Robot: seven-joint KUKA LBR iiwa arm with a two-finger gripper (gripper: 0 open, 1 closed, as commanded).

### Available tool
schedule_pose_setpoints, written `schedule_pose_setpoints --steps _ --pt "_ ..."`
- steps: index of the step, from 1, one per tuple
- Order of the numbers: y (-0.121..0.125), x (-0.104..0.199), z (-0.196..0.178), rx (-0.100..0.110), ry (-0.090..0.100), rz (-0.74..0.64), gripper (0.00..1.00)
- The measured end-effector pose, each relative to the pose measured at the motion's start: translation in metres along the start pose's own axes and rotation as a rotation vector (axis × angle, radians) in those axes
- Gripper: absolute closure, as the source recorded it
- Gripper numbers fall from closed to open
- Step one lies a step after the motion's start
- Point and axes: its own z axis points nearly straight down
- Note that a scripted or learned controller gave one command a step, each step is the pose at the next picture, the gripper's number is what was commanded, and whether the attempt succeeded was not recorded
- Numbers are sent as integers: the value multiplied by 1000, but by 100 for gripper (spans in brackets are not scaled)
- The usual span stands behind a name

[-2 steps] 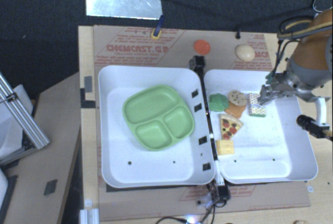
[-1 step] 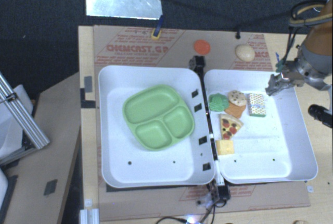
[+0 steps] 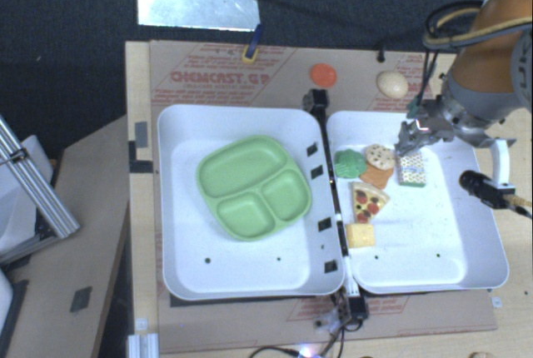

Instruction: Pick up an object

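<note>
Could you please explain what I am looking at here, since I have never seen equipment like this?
This is one camera fixed above a bench, looking down at a slant. The grey robot arm with an orange band reaches in from the right; its pincer hangs over the right shallow white bin. That bin holds small toy foods: a green leafy piece, a round speckled cookie, a pizza slice, a yellow square block and a pale patterned rectangular piece just below the pincer. The left white bin holds a light green divided plate. I cannot tell whether anything is held.
</note>
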Motion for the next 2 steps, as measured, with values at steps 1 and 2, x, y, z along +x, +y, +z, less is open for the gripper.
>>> schedule_pose_setpoints --steps 1,2 --pt "-20 52 -9 1 0 1 100" --pt "-39 97 -5 2 0 2 100"
